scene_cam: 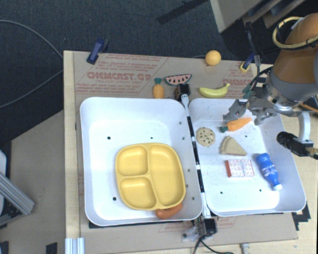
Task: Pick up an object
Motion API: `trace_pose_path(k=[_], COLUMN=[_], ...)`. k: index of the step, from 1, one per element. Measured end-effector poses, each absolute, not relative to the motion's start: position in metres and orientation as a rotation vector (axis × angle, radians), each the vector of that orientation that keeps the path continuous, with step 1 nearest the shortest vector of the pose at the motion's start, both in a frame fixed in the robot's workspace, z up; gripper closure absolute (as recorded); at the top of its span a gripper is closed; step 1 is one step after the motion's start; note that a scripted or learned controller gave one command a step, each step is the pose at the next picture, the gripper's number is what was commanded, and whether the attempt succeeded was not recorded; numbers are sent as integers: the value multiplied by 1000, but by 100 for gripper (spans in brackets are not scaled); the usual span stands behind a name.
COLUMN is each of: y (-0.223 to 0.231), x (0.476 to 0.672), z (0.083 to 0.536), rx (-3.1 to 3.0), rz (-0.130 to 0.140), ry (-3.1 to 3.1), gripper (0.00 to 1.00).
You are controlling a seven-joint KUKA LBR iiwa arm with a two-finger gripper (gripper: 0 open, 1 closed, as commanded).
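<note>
Tabletop (70, 147) carries two white bins. Left bin (97, 116), well left of the hand, holds a yellow tray (149, 175) with an orange sausage (168, 211) poking out at its near edge. Right bin (289, 199) lies under the hand. Arm (299, 56) reaches in from the right — hand (246, 117) low over the bin's far part, fingers spread, carrot (238, 123) lying right between the tips; grip not clear, carrot seems to rest on the bin floor. Just below the hand: wedge (233, 147). Lower right: blue bottle (268, 170). Below: cracker pack (240, 168). Lower left: cookie (205, 136). Beyond the bins, left of the hand — banana (214, 91), watermelon slice (178, 78), orange ball (213, 58).
</note>
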State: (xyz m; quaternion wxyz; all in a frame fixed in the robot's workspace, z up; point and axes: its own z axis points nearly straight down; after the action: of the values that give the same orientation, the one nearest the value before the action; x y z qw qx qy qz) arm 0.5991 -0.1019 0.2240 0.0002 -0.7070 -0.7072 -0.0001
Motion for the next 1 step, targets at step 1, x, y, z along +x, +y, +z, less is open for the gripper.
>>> trace_pose_path(k=[1], y=[-144], x=[597], z=[84], rx=[-2222], rz=[1], ry=[-2221], gripper=[0])
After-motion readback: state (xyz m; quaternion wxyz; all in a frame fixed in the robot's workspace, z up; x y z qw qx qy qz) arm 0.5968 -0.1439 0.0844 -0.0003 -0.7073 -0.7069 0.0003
